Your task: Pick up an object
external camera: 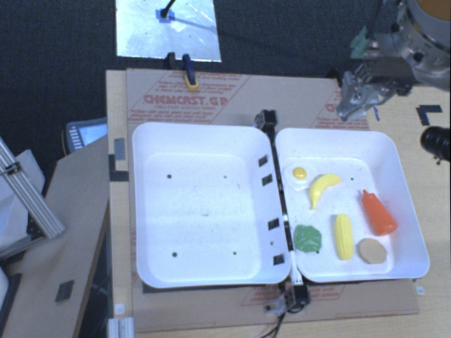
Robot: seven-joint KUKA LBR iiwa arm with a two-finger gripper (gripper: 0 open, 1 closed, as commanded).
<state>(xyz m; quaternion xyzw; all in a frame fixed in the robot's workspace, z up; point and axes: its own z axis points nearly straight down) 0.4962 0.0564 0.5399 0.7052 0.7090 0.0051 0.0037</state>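
The things I could lift all lie in the right-hand shallow white plastic bin [394,153]. Near its far left corner sits a small fried egg toy, white with a yellow yolk [299,175], and just beside it a curved yellow plastic banana [321,187]. Toward the bin's right wall lies an orange-red bottle-shaped toy [378,213], tilted with its narrow neck pointing away from the camera. Along the near side, from left to right: a green leafy lump [308,239] close to the dividing wall, an upright-lying yellow corn cob [343,236], and a flat tan oval piece [372,251].

My pincer [350,106] hangs above the table just beyond the far rim of that bin, over the brown cardboard sheet [211,97], apart from every toy. Nothing is between its fingers; how far they are spread I cannot tell from this angle.

The left-hand white bin [141,189] touches the right one along black clips [266,162]. A yellow-and-blue clamp [189,72] grips the cardboard's far edge.
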